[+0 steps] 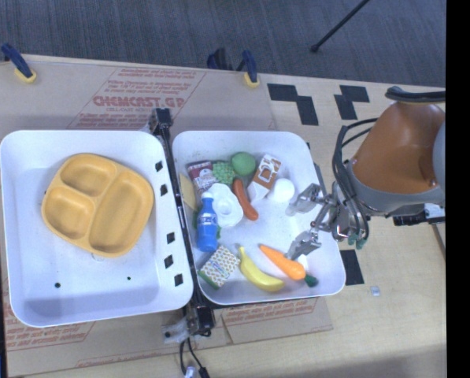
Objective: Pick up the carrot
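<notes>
Orange carrot (282, 261) lying slantwise beside the banana (260, 273), low in the right bin (329, 278). Gripper (305, 222) just above it, fingers spread, gripping nothing. Best to drop straight over the carrot's middle, straddling across its width, clear of the banana. Green tip partly tucked against the wall; second, redder carrot-like piece (245, 199) further up, hard to identify.

Open floor right of the carrot (282, 262) under the hand (305, 221); banana (260, 274) crowds its left, bin (333, 278) wall hems behind.
</notes>
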Controlling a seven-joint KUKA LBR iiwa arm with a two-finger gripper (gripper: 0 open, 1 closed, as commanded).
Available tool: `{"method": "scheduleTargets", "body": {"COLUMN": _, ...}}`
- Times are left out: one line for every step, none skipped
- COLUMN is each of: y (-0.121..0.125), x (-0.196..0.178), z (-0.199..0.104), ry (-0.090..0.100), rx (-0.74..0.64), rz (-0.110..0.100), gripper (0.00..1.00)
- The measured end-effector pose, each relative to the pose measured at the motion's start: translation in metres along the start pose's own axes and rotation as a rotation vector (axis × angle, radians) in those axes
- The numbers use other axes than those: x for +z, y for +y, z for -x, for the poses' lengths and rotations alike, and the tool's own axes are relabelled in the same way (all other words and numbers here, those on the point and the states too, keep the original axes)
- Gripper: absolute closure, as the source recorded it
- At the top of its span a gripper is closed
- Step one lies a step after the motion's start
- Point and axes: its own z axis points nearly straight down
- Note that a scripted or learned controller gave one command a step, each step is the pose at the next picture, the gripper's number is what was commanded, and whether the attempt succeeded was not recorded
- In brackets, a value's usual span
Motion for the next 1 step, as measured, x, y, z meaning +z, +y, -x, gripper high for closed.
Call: {"method": "scheduleTargets", "body": {"y": 0.0424, "x": 0.0936, "z": -0.0341, "ry": 0.003, "rx": 0.121, "rz": 0.001, "gripper": 0.00}}
